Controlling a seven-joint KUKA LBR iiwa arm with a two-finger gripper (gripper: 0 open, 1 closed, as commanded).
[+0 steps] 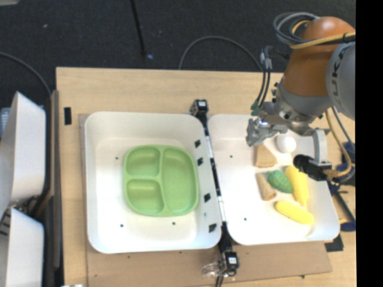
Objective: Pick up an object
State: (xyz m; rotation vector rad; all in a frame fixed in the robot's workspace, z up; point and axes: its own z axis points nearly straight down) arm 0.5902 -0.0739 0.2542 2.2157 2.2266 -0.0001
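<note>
A light wooden bench (137, 88) is carrying two shallow white bins, lying side by side and touching along a hinged black seam. The left bin (96, 178) is sitting toward nine o'clock, the right bin (236, 178) toward three o'clock. Black cables (206, 46) are trailing off the bench edge at twelve o'clock.

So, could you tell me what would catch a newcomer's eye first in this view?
Probably the green divided plate, lying alone in the left bin. Next, the arm's orange band at upper right, with its tool low over the right bin. There a cluster sits: two yellow pieces, a green one, tan wedges and a white ball.
</note>
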